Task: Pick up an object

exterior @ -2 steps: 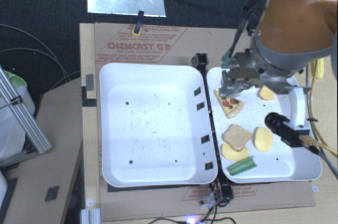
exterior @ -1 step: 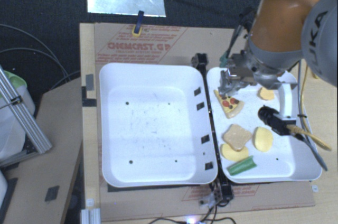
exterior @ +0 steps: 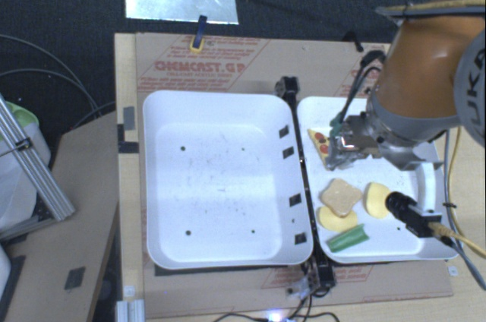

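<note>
Pizza slice (exterior: pixel 320 143), a small toy wedge with red dots, is lying in the right bin (exterior: pixel 425 246) close to the wall it shares with the left bin (exterior: pixel 220 180), and it looks like the likeliest target because the pincer (exterior: pixel 345 140) is hanging just beside it. The arm (exterior: pixel 425 70) is reaching in from the right, and its metal wrist is covering the upper middle of that bin. From the pincer, the slice is sitting slightly to the left, toward the dividing wall, almost touching in this slanted view. Its long axis is running from the upper left down toward the lower right, roughly along the wall.

Whether the pincer is spread or closed cannot be told here; the metal parts are blurring together, and nothing is visibly held.

Further toward the near edge, a tan bread slice (exterior: pixel 341 195) is resting against a yellow piece (exterior: pixel 335 219), a round yellow piece (exterior: pixel 377 199) is sitting just right of the bread, and a green pod (exterior: pixel 348 238) is lying nearest the front rim.

Judging from this, the coming move is calling for a small shift leftward and a descent, with the wall leaving little room on that side.
</note>
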You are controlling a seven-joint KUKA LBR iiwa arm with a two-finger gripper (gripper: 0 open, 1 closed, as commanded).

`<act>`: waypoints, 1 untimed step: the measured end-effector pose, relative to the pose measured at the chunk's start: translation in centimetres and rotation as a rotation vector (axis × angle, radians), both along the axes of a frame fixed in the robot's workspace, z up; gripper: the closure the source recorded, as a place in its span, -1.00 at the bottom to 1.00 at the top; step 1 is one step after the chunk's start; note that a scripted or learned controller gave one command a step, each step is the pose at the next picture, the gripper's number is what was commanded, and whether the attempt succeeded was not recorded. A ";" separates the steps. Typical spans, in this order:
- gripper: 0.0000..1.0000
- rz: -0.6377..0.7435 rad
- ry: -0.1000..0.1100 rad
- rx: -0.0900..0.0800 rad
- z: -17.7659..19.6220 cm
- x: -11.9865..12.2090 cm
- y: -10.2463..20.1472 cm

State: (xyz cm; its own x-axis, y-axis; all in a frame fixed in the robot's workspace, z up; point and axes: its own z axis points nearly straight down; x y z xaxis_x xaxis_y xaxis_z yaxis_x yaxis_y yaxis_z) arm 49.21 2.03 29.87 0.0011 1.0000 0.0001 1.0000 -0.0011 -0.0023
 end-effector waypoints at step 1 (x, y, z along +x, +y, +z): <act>1.00 0.007 -0.011 0.002 5.7 -0.5 1.8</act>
State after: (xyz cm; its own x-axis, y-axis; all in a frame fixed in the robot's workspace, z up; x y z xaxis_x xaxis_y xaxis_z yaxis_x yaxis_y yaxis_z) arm 48.75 3.82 35.53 -0.0059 1.0000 0.0016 0.9999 0.0059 0.0084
